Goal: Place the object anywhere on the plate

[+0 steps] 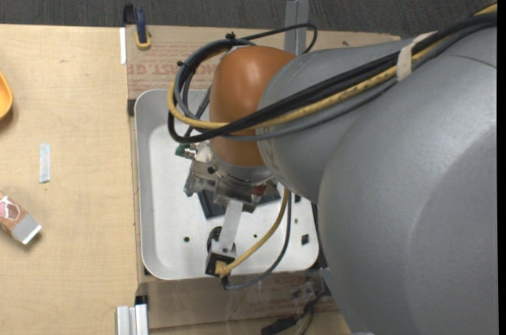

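Note:
The grey arm with its orange band point(241, 100) reaches in from the right and covers most of the white bin point(154, 191). My gripper point(224, 197) hangs low over the middle of that bin, seen from above under the wrist. A dark shape point(207, 205) shows just below the wrist; I cannot tell whether it is part of the gripper or a thing in the bin. The arm hides the bin's right part.
On the wooden bench left of the bin lie a small pale strip point(44, 163) and a red-and-white packet point(17, 220). An orange rim point(4, 98) pokes in at the far left edge. A blue clamp point(139, 25) sits at the bench's back edge.

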`<state>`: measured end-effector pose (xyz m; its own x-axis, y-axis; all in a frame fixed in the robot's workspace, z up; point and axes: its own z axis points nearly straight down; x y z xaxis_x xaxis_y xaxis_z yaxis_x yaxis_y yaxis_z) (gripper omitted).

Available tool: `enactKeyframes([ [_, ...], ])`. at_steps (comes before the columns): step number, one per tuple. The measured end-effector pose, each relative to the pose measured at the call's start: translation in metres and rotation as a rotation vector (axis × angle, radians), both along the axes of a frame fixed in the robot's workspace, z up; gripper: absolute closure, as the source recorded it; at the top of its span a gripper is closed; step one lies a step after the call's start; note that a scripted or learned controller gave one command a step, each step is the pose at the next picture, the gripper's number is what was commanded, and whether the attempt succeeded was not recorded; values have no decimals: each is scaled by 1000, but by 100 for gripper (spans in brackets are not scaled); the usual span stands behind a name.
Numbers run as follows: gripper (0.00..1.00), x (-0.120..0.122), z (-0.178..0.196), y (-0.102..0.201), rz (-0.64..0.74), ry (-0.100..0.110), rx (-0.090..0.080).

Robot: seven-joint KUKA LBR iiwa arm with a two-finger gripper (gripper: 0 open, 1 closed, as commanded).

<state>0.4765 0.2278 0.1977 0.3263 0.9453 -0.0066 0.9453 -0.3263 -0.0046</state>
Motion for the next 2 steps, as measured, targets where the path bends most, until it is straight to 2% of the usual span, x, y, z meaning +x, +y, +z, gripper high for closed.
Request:
enactKeyframes([
  [1,0,2,107,-44,382,-3,3],
  [2,100,2,115,-44,383,1,0],
])
